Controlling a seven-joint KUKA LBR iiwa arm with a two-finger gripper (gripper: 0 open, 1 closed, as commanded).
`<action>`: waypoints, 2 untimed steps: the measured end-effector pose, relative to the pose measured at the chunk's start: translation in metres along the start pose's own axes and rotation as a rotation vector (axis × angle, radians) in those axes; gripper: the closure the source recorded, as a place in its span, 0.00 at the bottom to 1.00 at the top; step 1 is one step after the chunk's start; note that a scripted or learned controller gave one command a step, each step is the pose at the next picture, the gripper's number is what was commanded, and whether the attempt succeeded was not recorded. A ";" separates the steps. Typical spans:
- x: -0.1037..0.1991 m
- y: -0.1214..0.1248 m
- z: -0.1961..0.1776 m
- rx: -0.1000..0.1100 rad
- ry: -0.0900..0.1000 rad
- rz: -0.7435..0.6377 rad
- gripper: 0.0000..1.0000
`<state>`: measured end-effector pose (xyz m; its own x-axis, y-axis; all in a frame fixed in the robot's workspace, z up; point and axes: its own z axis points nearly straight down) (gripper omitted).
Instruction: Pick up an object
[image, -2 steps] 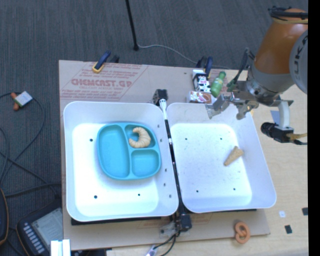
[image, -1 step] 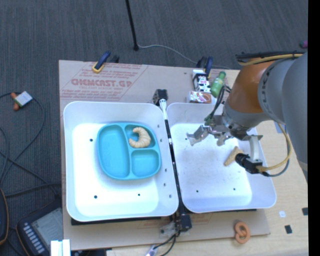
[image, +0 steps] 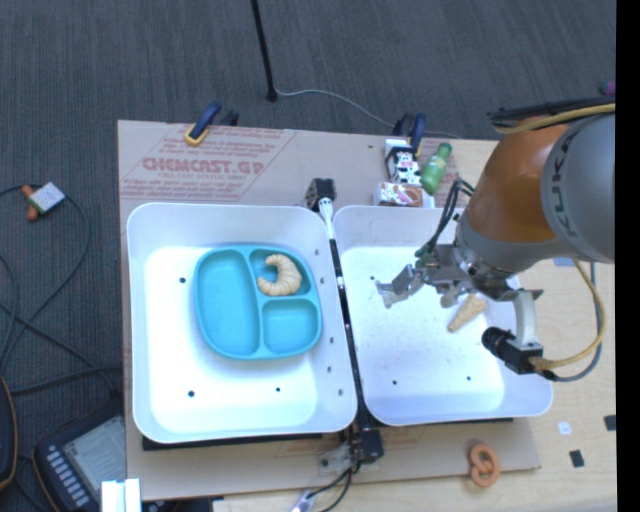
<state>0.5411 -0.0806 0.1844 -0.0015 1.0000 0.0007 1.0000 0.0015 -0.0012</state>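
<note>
A small cone-shaped object (image: 465, 313), tan and cream like an ice-cream cone, lies tilted in the right bin (image: 430, 400), in the right-centre of the frame, its narrow end pointing to the lower left. It sits just under the wrist of the arm (image: 540, 200), partly covered by it, so its full shape cannot be made out.

The tool (image: 400, 287) hangs over the right bin, left of the cone and toward the bin's upper middle. Its grey metal fingers (image: 392, 291) point to the left of the frame. From this angle it cannot be told whether they are spread or pressed together. Nothing can be seen between them, and the cone lies apart from their tips, nearer the wrist.

In the left bin (image: 160, 400), at the centre left of the frame, rests a light-blue divided tray (image: 225, 310) with three compartments. A pale, curled, croissant-like piece (image: 281, 274) lies in its upper right compartment.

Both bins stand on a brown board on the counter (image: 200, 165). At the upper edge of the right bin are a green bottle (image: 435, 168) and a small printed box (image: 402, 190). An orange ring-shaped thing (image: 484, 463) lies on the board below the right bin, at the lower right of the frame.
</note>
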 end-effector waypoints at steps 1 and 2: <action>-0.044 -0.057 0.098 -0.002 -0.001 0.002 0.00; -0.022 -0.009 0.092 -0.001 -0.001 0.000 0.00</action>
<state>0.5324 -0.1029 0.0921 -0.0011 1.0000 0.0002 1.0000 0.0011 -0.0004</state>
